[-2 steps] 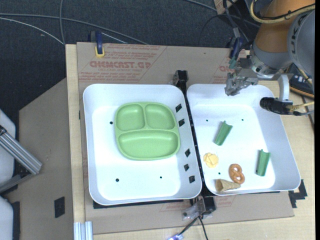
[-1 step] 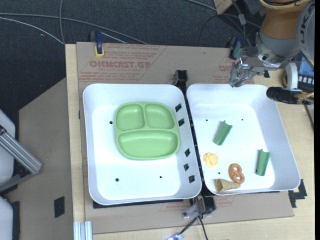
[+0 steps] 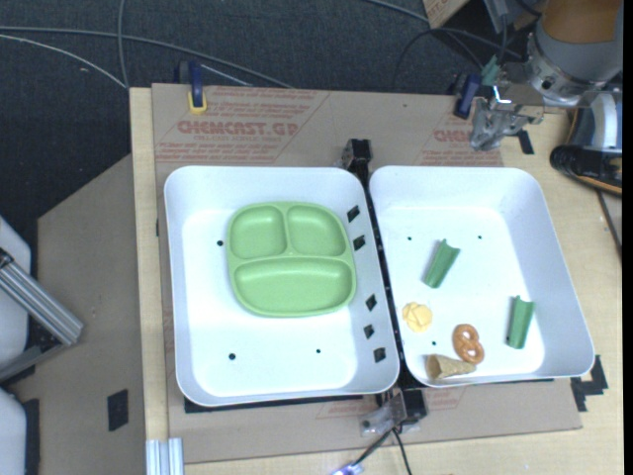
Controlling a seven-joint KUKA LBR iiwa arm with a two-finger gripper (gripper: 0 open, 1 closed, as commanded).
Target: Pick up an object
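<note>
Clearly pre-grasp: claw [image 3: 492,127] hangs beyond the right bin's [image 3: 554,228] far rim, grip unreadable; next, descend onto an object.

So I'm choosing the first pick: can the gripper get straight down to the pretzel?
Probably yes. The pretzel lies uncovered in the right bin; the gripper hangs beyond the bin's far edge, nothing between.

Both bins [image 3: 198,265] smooth glossy white plastic; green divided plate [image 3: 291,259] matt plastic; bench board [image 3: 297,127] looks like printed cardboard, matt; gripper [image 3: 492,127] shiny metal; floor [image 3: 79,117] dark carpet-like.
</note>
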